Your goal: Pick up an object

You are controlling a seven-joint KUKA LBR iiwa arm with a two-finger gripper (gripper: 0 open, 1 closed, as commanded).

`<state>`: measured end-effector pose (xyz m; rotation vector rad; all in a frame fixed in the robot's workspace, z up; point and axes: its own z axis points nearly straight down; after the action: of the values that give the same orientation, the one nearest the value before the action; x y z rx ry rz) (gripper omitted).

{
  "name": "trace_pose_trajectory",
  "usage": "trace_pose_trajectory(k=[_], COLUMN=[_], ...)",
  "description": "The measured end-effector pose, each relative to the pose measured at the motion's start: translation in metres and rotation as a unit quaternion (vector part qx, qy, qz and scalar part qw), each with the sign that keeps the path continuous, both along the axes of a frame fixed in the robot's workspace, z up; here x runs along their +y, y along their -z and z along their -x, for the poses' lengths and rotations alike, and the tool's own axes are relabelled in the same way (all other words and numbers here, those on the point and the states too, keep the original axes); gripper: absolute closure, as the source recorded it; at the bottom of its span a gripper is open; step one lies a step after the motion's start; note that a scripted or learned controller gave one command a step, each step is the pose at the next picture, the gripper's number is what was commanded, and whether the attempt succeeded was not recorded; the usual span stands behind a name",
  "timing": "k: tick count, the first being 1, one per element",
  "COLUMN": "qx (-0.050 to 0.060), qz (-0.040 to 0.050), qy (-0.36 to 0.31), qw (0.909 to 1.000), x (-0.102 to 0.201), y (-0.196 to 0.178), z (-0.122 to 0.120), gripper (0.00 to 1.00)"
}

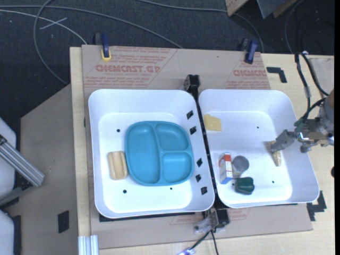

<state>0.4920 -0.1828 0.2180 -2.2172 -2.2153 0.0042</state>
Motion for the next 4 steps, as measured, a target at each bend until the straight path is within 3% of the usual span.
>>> trace_pose_trajectory(k=[1, 2, 3, 4], qx=[0.000, -0.001, -0.004, -0.007], qz=[-0.0003, 0.0000, 0.0010, 0.0026], qy=[-0.001, 0.000, 0.000, -0.001], qw=[1.0000, 1.0000, 1.0000, 1.0000], x=[0.010, 0.001, 0.001, 0.001], y=[0.047, 0.103, 0.089, 0.037], z=[0.001, 0.005, 0.003, -0.008], gripper=[0.00, 0.00, 1.00, 1.00])
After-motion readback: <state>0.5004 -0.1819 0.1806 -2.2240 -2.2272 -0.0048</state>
